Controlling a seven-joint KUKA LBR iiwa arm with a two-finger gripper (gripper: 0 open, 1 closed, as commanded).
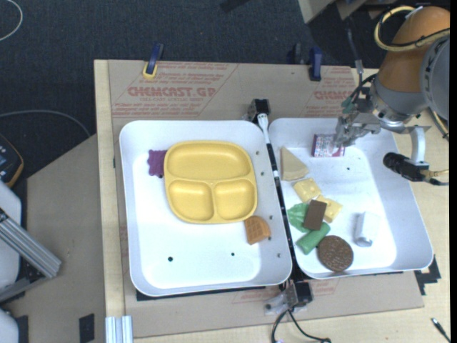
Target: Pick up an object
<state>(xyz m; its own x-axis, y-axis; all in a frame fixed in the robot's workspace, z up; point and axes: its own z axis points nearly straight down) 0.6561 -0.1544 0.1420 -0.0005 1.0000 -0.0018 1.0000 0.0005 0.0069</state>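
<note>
The grey arm with its orange band reaches in from the right, and its two-finger gripper (345, 136) hangs low over the far end of the right shallow white bin (400, 213), its tips just at the edge of a small pink-and-white patterned packet (326, 146) that lies flat on the bin floor; from where I stand I cannot tell whether the tips touch the packet. Nearer in that same bin sit a pale beige wedge (292, 164), a couple of light yellow blocks (309, 190), a brown rectangular piece (315, 215) lying on top of some green toy pieces (308, 238), a round dark brown cookie-like disc (334, 253), and a small white-grey cylinder (363, 228) off to the right. In the left white bin (143, 256), a yellow plastic divided tray (211, 181) takes up the far half, a purple object (156, 161) peeks out beside its left edge, and a small orange-brown waffle-like piece (257, 229) rests near the tray's lower right corner.
</note>
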